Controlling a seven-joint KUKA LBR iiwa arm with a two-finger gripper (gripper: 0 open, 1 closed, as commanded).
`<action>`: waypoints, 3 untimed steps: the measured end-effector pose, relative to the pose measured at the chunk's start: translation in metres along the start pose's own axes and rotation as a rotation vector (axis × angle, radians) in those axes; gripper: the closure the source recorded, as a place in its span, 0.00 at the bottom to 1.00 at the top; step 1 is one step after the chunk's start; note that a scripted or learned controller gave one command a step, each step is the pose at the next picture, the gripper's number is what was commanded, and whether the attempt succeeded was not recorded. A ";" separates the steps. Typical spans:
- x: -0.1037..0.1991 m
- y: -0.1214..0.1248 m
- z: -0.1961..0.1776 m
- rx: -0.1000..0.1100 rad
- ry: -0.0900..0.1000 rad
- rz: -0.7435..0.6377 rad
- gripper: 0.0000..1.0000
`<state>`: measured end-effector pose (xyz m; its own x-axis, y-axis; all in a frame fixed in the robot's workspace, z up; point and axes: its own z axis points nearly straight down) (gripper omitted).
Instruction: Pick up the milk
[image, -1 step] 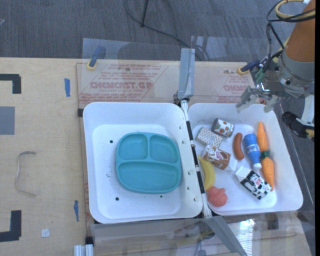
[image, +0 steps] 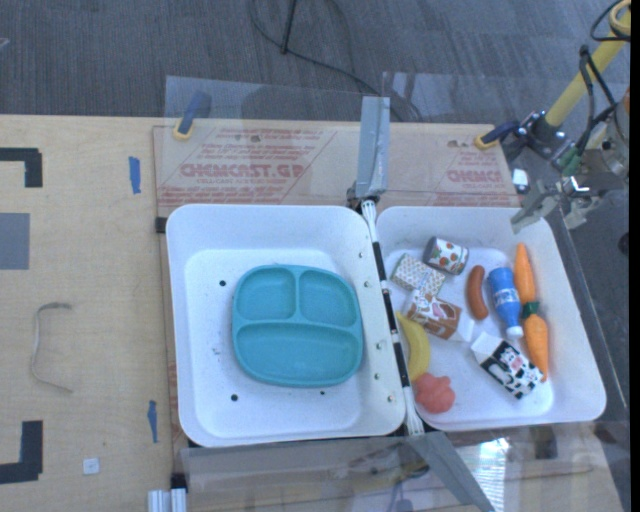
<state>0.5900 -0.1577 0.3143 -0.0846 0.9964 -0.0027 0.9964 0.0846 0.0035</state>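
My pincer (image: 556, 196) is pale grey metal; above it sit a blue fitting, black cables and green wiring, beside a yellow tube.

The arm (image: 600, 60) is cut off by the right edge; the gripper (image: 555, 195) is blurred.

Plate (image: 297, 326) in left bin (image: 190, 300); milk (image: 511, 367) in right bin (image: 575, 385), beside carrot (image: 538, 343).

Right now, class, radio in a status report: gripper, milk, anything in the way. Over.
Gripper above right bin's far edge, holding nothing. Milk lying near front, untouched. Blue bottle and carrot crowd it.
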 end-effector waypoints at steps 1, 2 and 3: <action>0.011 0.026 -0.042 -0.004 -0.001 -0.277 0.00; 0.045 -0.030 0.123 0.002 0.003 -0.407 0.00; 0.060 -0.072 0.220 -0.001 0.001 -0.446 0.00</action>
<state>0.5145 -0.1043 0.0944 -0.5058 0.8627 -0.0033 0.8627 0.5058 0.0035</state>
